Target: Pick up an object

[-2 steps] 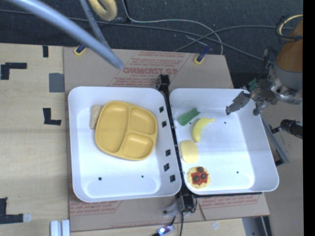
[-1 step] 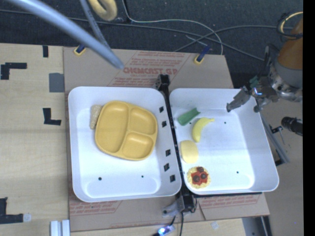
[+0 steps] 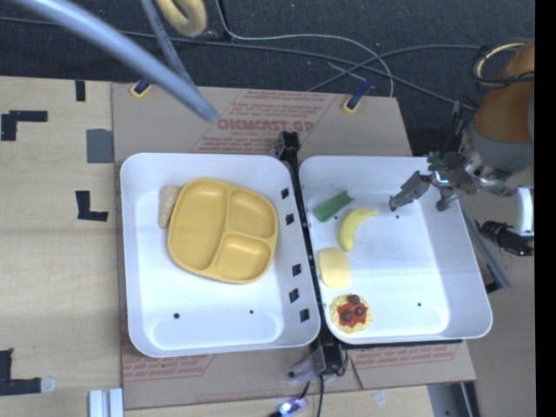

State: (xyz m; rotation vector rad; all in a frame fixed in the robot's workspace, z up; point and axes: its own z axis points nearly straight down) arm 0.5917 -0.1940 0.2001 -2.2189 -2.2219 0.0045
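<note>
1. The counter (image 3: 52, 259) is pale wood-coloured, with black angular marks on its left part and a grey square patch near the far left.
2. A sheet of brown cardboard (image 3: 261, 120) with faded red print lies on the counter under both bins; two small clips with yellow and blue parts hold its far edge.
3. Beyond the counter's far edge is dark speckled floor (image 3: 347, 16), crossed by thin cables.
4. The left bin (image 3: 143, 233) holds a yellow divided plate (image 3: 222, 230), with a tan sponge-like piece (image 3: 167, 205) touching its left side.
5. The right bin (image 3: 434, 268) holds four toy foods along its left side: a green piece (image 3: 332, 205) farthest, a yellow banana (image 3: 354, 226) just beside it, a pale yellow lump (image 3: 334, 268) nearer, and a small round pizza (image 3: 350, 313) nearest.
6. A black clamp strip runs between the two bins.
7. The arm (image 3: 504, 120) stands at the right, over the far right rim of the right bin.
8. The pincer (image 3: 421, 192) hangs above the far right part of the right bin, apart from the food; its fingers look spread wide, with nothing between them.
</note>
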